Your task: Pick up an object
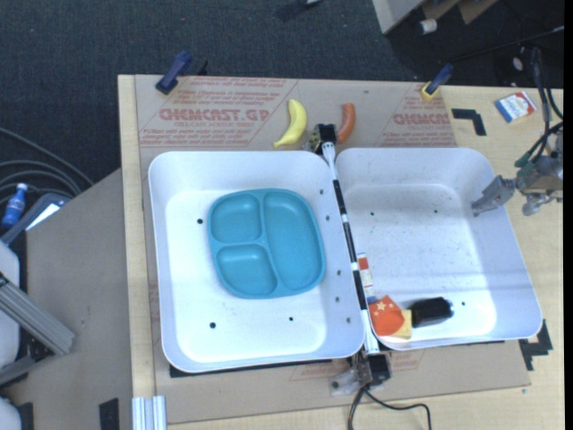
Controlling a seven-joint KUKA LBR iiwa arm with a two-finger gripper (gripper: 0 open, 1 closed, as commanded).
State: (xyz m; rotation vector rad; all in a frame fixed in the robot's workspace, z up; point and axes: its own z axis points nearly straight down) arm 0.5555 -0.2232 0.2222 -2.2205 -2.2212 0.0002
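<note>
Camera view, fixed above the bench [224, 392] at a slant. Two shallow white bins side by side: left bin [179, 321] with a blue divided plate [266, 242] (three compartments) lying flat near its centre; right bin [501, 267] with two objects grouped at its near left corner. First object: a small orange-red item [387, 316] bearing a pale star mark, resting against the bin wall by the central divider [345, 227]. Second object: a black block [431, 312], just beside the orange-red item on its right, apparently touching it or nearly so (contact not resolvable). Gripper [508, 197] at the right edge of the frame, over the far right rim of the right bin, well apart from both objects; two grey fingers [491, 195] visible, spread apart, nothing between them. Beyond the bins, on the protective-film board [224, 115]: a yellow banana [292, 124] and an orange sausage-shaped item [346, 122], near each other behind the divider. Blue clamp [175, 72] at the far left corner of the board, a yellow-and-blue clamp [437, 81] at the far right. Small blue-and-white card [514, 106] at the far right of the bench.
</note>
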